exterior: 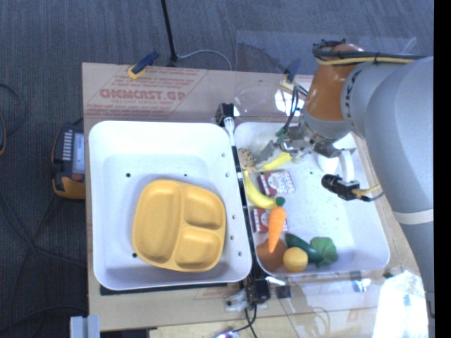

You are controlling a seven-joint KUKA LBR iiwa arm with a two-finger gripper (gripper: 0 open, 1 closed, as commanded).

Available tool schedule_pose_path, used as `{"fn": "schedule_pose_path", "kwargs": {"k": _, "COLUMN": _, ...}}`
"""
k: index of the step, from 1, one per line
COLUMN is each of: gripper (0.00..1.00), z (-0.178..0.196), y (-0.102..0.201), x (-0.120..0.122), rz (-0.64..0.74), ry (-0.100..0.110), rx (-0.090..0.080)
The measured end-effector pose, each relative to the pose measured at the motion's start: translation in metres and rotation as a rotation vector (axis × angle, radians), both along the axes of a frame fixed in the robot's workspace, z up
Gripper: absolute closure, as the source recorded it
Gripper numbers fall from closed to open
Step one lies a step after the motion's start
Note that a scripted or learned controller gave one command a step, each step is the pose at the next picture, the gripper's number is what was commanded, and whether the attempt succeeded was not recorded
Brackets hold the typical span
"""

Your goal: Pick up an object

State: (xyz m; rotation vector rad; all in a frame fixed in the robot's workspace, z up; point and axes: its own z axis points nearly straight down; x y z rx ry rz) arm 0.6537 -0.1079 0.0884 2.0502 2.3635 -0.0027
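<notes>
Objects for the pick all lie in the right bin (377, 238), while the left bin (113, 189) bears a yellow divided plate (180, 224). Nearest in the right bin sit a yellow ball (295, 259), a round orange piece (269, 248) and a green vegetable (324, 248). Just beyond them a carrot (276, 220) points far, touching a banana (257, 192) along the bin's left wall, with a red-and-white packet (277, 184) beside it.

Farther on lies a small yellow piece (276, 162), and the gripper (287, 145) hangs right over its far end; that looks like the likely target. Whether the gripper is spread or closed cannot be told from this slant, and nothing is plainly held.

To do this well, the gripper should straddle the piece across its narrow width, centred, and go low enough to bite below its curve. The packet and banana lie close, so a clean, straight descent matters.
</notes>
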Motion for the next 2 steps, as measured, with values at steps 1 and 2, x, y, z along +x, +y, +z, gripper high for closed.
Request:
{"fn": "schedule_pose_path", "kwargs": {"k": 1, "gripper": 1.0, "z": 0.003, "y": 0.0, "x": -0.005, "rz": -0.003, "ry": 0.025, "rx": 0.004}}
{"fn": "schedule_pose_path", "kwargs": {"k": 2, "gripper": 1.0, "z": 0.097, "y": 0.092, "x": 0.004, "rz": -0.047, "ry": 0.005, "rx": 0.011}}
